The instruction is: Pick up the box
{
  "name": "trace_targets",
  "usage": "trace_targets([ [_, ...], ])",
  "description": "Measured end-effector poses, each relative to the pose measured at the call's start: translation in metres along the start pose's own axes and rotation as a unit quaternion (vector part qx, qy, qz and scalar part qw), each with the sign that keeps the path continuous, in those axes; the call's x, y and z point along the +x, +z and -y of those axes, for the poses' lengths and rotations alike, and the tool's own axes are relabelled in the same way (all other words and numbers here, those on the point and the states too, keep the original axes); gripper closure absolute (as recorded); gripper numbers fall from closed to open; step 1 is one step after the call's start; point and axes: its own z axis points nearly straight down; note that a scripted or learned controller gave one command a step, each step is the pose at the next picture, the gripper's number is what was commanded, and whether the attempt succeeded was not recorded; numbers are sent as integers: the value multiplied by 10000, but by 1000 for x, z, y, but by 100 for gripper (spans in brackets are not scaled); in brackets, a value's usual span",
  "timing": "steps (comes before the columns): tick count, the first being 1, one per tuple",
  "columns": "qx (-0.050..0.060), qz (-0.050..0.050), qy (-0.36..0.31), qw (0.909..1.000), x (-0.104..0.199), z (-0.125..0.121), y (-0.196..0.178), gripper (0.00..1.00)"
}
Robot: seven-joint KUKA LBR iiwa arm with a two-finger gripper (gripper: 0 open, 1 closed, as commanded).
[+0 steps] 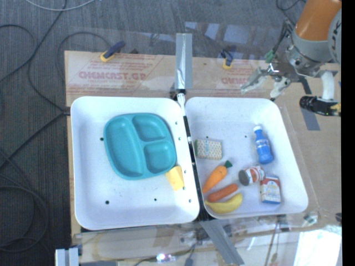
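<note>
Two box-like things lie in the right bin [288, 127]. A small flat box with a pale dotted pattern [209, 148] rests near the bin's left wall. A red and white carton [270, 190] lies near the front right corner. My gripper [266, 84] hangs above the bin's back right rim, well away from both boxes. Its fingers are spread open with nothing between them.
The right bin also holds a blue bottle [263, 145], a small can [251, 175], an orange carrot [215, 177], a red-orange sausage shape [223, 192] and a banana [225, 204]. In the left bin [89, 165] sit a teal divided plate [140, 144] and a yellow block [175, 177].
</note>
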Motion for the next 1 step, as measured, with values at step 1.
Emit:
trace_targets([
  [1, -9, 4, -950, 9955, 27, 3, 171, 0],
])
